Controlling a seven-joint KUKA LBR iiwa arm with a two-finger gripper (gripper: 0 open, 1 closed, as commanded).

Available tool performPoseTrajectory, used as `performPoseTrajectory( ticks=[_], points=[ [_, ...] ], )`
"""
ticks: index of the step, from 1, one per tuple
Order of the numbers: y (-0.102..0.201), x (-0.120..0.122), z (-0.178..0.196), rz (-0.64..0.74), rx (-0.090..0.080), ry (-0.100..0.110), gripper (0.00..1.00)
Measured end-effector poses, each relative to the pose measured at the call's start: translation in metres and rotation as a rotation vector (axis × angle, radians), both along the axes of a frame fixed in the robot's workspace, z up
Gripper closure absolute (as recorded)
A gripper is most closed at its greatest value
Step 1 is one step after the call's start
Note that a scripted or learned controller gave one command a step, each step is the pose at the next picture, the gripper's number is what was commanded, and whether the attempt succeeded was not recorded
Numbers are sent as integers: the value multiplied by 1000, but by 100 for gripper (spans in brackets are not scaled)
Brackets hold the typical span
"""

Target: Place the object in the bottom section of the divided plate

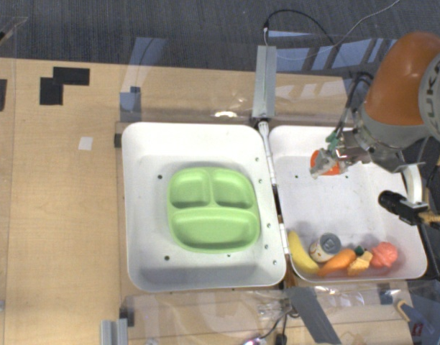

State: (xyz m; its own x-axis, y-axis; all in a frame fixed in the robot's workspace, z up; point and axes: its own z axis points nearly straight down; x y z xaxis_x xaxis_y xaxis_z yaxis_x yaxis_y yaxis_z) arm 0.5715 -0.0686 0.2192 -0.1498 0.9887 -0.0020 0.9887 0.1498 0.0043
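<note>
Gripper (326, 162) at 2 o'clock over the right bin (364, 200) clamps a small orange toy (331, 167); we judge it light, rigid, slippery. Plate (211, 208) waits at 9.

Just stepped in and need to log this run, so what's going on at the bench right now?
The arm's hand is over the upper part of the right bin, with a small orange-red object at its fingertips. The green divided plate sits in the left bin; none of its sections holds anything yet. A banana, a carrot and other toy food lie along the right bin's lower edge.
</note>
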Motion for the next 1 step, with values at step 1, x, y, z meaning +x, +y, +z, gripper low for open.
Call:
performPoseTrajectory(
  ticks=[1],
  points=[
    [64,-50,-35,-129,3,2,100]
  ],
)
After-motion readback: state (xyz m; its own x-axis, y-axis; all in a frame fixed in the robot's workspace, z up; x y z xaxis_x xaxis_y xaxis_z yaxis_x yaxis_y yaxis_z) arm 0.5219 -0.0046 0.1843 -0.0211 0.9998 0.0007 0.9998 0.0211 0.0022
